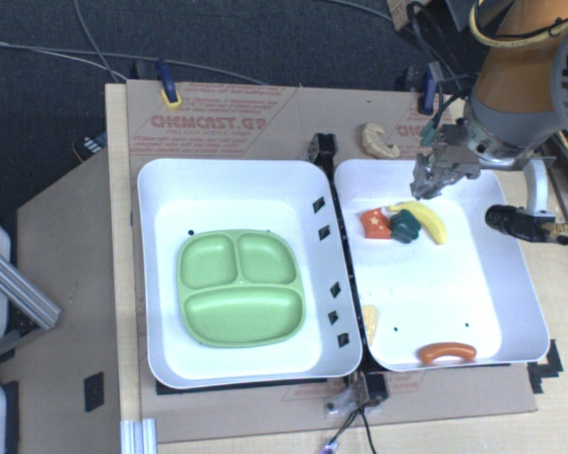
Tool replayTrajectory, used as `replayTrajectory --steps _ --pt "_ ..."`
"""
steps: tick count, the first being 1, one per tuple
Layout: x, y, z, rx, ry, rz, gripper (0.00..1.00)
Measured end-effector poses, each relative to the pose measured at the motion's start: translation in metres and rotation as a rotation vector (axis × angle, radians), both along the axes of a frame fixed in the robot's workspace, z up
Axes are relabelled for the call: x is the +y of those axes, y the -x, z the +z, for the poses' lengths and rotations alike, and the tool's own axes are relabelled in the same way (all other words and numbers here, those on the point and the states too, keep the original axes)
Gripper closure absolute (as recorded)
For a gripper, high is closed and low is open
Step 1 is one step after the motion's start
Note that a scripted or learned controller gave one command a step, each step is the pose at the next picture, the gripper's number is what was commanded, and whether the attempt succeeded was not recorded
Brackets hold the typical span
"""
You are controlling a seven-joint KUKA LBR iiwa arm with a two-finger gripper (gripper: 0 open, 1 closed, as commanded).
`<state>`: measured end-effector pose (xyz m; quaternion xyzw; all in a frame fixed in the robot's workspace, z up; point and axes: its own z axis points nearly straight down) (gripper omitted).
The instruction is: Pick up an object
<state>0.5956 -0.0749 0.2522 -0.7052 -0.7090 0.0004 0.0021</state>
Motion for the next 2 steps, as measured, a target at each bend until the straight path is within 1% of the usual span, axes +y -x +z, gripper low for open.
replayTrajectory --steps 1,2 --pt "0.059 0.006 -0.017 0.001 -0.001 0.002 1.00" --pt "0.117 0.004 -0.029 0.001 -0.001 0.001 1.00"
